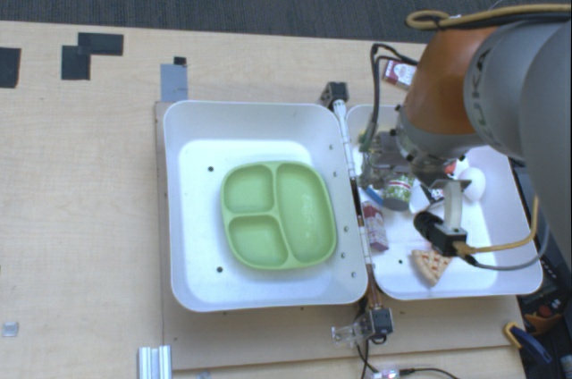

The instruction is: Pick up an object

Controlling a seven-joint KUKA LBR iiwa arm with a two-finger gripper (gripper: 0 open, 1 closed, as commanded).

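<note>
My gripper hangs low over the left part of the right bin, under the grey arm with its orange band. Directly beneath it, or touching it, is a small can with a green label. A dark red packet lies just below and left of the can, next to the bin's left wall. A pizza-slice toy rests near the bin's front. A white rounded object shows to the right of the gripper. The arm hides much of the bin's back half.
The left bin holds a light green divided plate at its middle. The ridge between the two bins runs close to the gripper's left. A black fitting with a yellow cable hangs from the wrist over the right bin.
</note>
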